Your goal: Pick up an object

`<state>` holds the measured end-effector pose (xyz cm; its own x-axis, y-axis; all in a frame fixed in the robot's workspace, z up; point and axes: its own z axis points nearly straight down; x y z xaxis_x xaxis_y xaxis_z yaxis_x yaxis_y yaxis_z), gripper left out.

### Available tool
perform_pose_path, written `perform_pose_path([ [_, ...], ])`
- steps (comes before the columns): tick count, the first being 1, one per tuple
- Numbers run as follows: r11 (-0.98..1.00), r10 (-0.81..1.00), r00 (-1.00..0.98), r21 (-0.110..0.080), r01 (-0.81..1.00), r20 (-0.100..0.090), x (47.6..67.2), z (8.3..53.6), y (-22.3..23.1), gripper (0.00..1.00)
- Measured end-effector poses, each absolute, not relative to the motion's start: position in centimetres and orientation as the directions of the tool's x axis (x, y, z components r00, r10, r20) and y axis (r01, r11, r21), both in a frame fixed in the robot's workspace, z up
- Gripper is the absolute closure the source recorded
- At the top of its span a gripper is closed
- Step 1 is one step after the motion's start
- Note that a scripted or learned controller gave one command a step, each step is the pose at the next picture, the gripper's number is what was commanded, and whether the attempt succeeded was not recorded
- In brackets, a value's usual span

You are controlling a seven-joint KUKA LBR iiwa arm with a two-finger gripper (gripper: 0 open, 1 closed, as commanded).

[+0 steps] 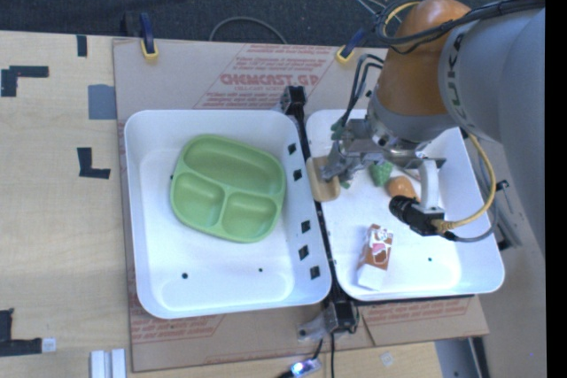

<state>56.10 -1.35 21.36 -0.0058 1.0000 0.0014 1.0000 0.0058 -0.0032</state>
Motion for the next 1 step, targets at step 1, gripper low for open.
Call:
perform_pose_path([
  [1,0.007,1.000,-0.007,-0.003,1.000,0.001,55.31,20.81,4.11,1.00],
])
